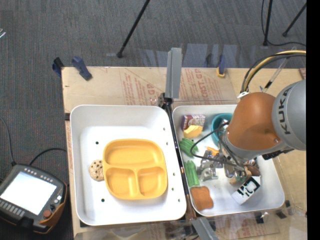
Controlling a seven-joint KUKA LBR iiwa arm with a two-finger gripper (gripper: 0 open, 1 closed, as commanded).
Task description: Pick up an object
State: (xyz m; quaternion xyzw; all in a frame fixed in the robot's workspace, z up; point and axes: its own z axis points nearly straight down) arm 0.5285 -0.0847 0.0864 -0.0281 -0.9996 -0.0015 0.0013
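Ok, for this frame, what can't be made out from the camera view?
- End effector: its fingers sit under the arm's orange band; open or shut, and whether anything is gripped, cannot be told.
- Teal bowl: mostly hidden behind the arm.
- Black-and-white carton: top covered by the wrist, print too small to read.
- Small packet: label too small to read.
- Right bin: its right side is hidden by the arm.
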